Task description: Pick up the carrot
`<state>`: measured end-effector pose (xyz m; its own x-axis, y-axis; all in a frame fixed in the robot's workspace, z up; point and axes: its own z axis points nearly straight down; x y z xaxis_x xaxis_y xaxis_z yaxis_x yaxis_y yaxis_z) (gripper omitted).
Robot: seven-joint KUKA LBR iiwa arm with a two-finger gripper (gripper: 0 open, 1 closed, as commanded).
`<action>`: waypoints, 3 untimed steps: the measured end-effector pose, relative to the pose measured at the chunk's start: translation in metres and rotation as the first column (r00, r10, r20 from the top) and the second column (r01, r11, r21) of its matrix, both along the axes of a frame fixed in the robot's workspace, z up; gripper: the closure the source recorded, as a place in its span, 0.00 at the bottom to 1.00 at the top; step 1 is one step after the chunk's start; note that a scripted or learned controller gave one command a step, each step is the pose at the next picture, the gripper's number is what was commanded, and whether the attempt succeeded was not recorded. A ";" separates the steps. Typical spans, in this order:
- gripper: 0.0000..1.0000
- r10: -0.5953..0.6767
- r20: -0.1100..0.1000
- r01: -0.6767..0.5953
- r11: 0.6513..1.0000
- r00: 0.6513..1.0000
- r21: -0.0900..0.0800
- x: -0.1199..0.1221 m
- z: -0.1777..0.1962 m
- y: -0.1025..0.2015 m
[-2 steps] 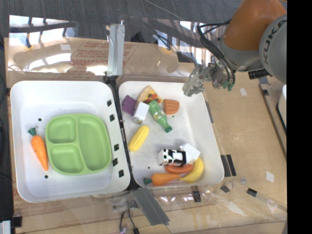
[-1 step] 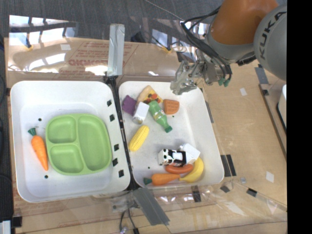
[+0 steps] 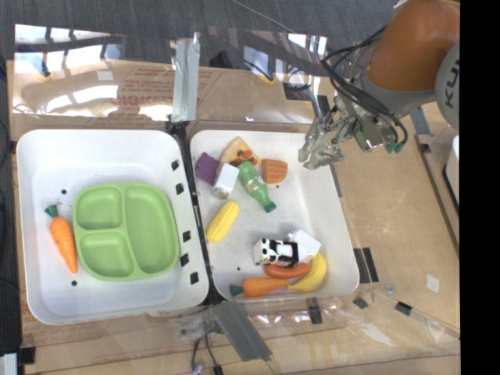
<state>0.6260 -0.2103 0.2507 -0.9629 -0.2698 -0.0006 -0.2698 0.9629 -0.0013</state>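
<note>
Arm: broad glossy orange band [image 3: 412,49] above the wrist, rounded, with a pale highlight on its upper edge. Grey housing beneath it. White link shell [image 3: 451,84] at the right carries part of a dark printed letter. Black cables [image 3: 349,65] loop in a bundle from the grey housing toward the wrist. Small metallic grey two-finger gripper [image 3: 312,156], with a green detail on the silver mount block.

— How is the light? 
— Bright and even from above; the white bins [image 3: 31,209] nearly bleach out; shadows under the toys are short and soft.
— Any glare? 
— Strong glare on the clear sheeting [image 3: 70,92] at upper left; the gripper [image 3: 316,153] looks slightly blurred.
</note>
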 end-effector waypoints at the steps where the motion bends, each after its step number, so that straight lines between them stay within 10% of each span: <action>1: 1.00 -0.053 0.006 0.053 0.999 0.999 0.001 0.032 0.008 0.046; 2: 1.00 0.496 0.005 -0.496 0.868 0.868 -0.003 0.032 0.001 0.002; 3: 1.00 0.684 0.001 -0.684 0.729 0.729 0.001 0.032 0.015 0.072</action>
